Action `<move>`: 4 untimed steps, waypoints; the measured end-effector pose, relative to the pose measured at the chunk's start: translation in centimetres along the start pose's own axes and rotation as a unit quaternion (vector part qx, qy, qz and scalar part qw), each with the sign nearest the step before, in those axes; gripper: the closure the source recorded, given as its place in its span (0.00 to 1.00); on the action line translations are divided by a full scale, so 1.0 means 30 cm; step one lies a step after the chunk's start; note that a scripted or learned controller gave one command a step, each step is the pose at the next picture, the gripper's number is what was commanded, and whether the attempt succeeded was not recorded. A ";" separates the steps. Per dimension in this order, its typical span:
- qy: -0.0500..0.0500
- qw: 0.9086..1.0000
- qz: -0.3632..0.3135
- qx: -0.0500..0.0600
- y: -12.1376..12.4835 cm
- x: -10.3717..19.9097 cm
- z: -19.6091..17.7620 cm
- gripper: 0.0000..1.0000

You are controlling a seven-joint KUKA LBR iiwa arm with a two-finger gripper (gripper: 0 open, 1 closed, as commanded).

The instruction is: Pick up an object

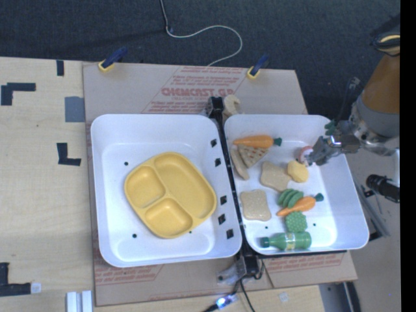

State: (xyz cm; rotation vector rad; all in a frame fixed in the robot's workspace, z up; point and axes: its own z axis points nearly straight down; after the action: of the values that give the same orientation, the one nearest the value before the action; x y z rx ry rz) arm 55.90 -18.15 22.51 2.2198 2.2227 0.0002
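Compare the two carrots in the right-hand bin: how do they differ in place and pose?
The upper carrot lies near the bin's far wall, level across the view, leaves pointing right. The lower carrot lies nearer the bin's middle, tilted, its leaves up to the right, touching the green pea pod. The upper one looks longer. Both are orange with green tops.

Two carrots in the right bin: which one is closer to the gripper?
The far carrot, along the bin's back wall, roughly level with the gripper. The other carrot lies further forward, beside the green pieces.
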 end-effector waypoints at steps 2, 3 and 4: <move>0.001 1.000 -0.001 0.002 -0.198 0.289 -0.032 1.00; 0.000 1.000 0.000 0.002 -0.228 0.334 0.002 1.00; 0.000 1.000 0.000 0.002 -0.206 0.316 0.037 1.00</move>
State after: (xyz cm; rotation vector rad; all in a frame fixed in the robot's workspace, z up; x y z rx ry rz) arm 49.72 -8.66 21.39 2.2226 2.2236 -0.0050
